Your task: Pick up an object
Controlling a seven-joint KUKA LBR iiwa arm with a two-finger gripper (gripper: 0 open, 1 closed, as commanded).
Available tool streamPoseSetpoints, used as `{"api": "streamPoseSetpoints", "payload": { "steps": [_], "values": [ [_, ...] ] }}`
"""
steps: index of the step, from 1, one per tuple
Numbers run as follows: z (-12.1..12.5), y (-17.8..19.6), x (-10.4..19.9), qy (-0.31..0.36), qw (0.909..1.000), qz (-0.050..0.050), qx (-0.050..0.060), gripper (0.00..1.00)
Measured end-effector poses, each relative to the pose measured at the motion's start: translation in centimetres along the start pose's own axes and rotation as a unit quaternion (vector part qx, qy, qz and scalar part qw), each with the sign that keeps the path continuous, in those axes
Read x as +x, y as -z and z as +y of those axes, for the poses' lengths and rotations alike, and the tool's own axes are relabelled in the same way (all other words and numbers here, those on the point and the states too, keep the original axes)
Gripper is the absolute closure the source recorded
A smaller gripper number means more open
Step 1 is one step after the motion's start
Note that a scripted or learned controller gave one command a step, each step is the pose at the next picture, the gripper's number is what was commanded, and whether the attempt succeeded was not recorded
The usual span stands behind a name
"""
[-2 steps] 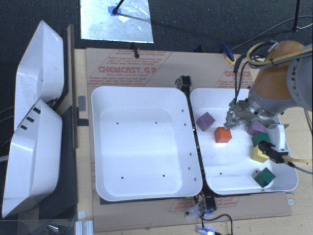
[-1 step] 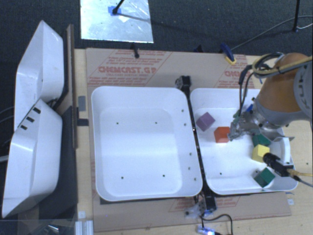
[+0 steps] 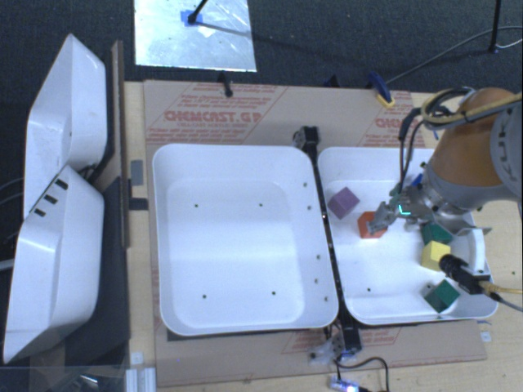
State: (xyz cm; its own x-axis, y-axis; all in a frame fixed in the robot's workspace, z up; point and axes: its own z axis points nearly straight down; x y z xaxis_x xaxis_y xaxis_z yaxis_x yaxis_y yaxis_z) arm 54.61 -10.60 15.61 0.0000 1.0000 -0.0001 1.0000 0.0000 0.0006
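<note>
One gripper [image 3: 391, 212] over right bin [image 3: 384, 300], orange block [image 3: 372, 224] at its tip.
Block lies just left of and below the fingers, touching or nearly; purple block [image 3: 343, 202] further left; open-or-closed state: can't tell.

1. The arm [image 3: 478, 149] is cut off by the right edge.
2. The arm covers part of the right bin's [image 3: 359, 300] far right side.
3. The gripper's [image 3: 391, 211] fingers are too small to read.
</note>
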Motion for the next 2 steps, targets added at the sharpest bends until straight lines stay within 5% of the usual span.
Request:
{"api": "streamPoseSetpoints", "payload": {
  "steps": [1, 2],
  "values": [
    [4.8, -7.3, 0.1, 0.001, 1.0, 0.0, 0.002, 0.0],
    [5.0, -5.8, 0.0, 0.0, 1.0, 0.0, -0.001, 1.0]
  ]
}}
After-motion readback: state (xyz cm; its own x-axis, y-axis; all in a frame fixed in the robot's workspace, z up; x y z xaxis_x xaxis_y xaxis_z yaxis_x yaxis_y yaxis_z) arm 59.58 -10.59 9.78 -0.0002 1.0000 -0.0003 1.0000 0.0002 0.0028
